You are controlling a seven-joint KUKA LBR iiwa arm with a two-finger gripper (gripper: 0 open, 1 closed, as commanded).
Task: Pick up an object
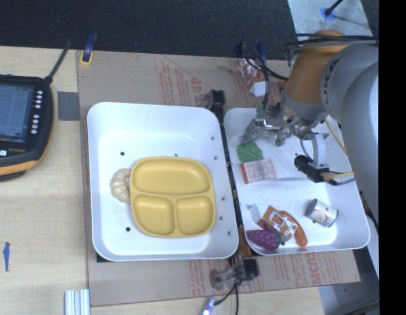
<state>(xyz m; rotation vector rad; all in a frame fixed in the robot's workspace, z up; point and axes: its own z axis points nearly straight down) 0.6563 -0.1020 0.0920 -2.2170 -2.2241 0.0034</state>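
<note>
The tool (263, 130) hangs over the far end of the right-hand shallow white bin (347, 238), just beside the crumpled green soft piece (250, 151); whether it is open or closed I cannot tell. It should centre over that piece, clear of the flat red-and-white packet (258, 170).

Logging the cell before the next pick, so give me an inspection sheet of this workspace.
Surface: white left bin and right bin on cardboard sheet.
Job's things: green piece, red-and-white packet, small can, purple grapes, all in right bin.
Clutter: yellow divided tray in left bin, beige item at its left edge.
Grippers: claw over right bin's far end, near green piece.
Cables: black lead at teach pendant.
Surroundings: teach pendant left of bins.
</note>
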